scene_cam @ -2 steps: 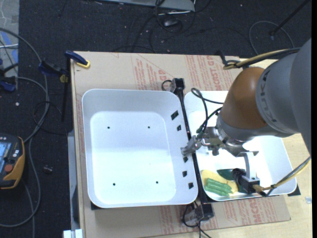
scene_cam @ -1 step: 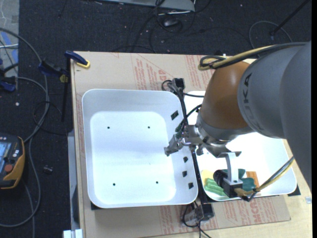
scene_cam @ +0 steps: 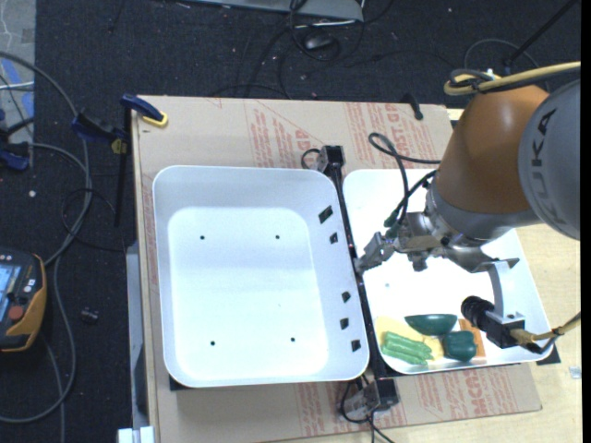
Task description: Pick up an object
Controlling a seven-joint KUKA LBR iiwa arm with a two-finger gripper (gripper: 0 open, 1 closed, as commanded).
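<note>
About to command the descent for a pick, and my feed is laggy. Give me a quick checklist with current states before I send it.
1. Objects available in the right bin: ok. A green ridged piece, a dark green bowl-shaped piece, a teal piece and a yellow piece sit along its near edge.
2. Gripper over a target: not ok. It sits near the divider between the bins, away from the cluster.
3. Finger state: cannot tell.
4. Something already held: cannot tell.
5. Objects separated for a clean grasp: not ok. They are crowded together, some touching.
6. Left bin in the path: ok, apart from the cluster.
</note>
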